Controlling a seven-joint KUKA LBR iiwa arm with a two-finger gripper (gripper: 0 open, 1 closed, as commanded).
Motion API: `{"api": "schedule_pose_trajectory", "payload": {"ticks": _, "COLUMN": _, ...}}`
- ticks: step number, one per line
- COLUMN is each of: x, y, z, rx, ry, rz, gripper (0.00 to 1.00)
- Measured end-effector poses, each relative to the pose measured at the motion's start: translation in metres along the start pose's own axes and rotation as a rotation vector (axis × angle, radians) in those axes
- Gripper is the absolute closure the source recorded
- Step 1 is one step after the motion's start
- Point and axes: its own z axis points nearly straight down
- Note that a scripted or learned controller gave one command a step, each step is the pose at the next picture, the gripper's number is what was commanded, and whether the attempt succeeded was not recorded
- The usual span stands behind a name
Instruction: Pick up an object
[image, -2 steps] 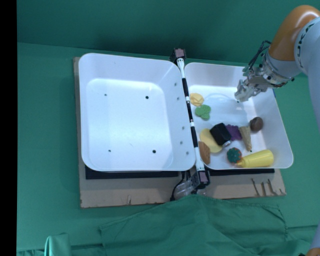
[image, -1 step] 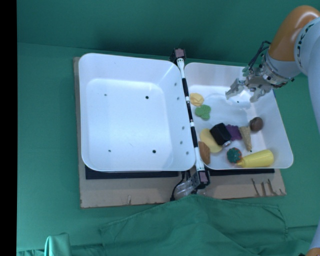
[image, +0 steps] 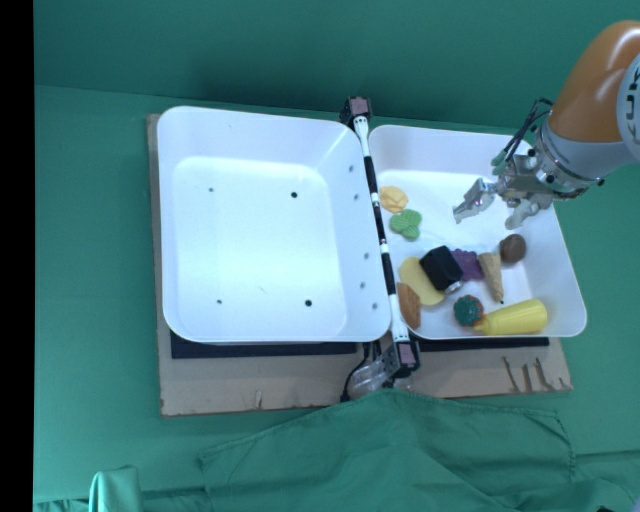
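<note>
Bins first: big shallow white plastic bin on the left (image: 262, 225), only dark dots on its floor. Second shallow white plastic bin on the right (image: 570, 290) holds all the toys. Both sit on a brown cardboard sheet (image: 200, 385) over the green-covered worktop (image: 90, 250); black-and-white rod (image: 372, 200) runs btw the bins.

No target named, so candidates, big to small:
- long yellow corn-like plastic piece (image: 515, 317), near front wall; prob. light, stiff, smooth, may roll. Grab across its middle.
- flat pale-yellow oval piece (image: 418, 278), partly under black block (image: 441, 267); too flat to pinch well.
- black block: boxy, stiff, looks easiest, take by opposite sides.
- purple lump (image: 468, 264), touching the block.
- tan cone (image: 492, 275), tapered, could slip.
- brown oval slice (image: 408, 304), by the left wall.
- round brown ball (image: 512, 248), nearest the gripper; small, hard, may squirt out.
- teal-and-red round piece (image: 467, 311), just beside the corn.
- green clover-shaped piece (image: 405, 223) and orange-yellow piece (image: 393, 198), apart from the pile, thin.

Two-finger gripper (image: 495, 198) hangs over the right bin's back half, jaws spread, nothing btw them.

Obstacles: middle pile is crowded, so neighbours get nudged; walls limit approach for the corn & slice.
</note>
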Motion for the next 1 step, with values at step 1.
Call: {"api": "schedule_pose_trajectory", "payload": {"ticks": 1, "x": -0.0063, "y": -0.0976, "z": 0.0364, "rx": 0.009, "ry": 0.0, "rz": 0.007, "gripper": 0.0}}
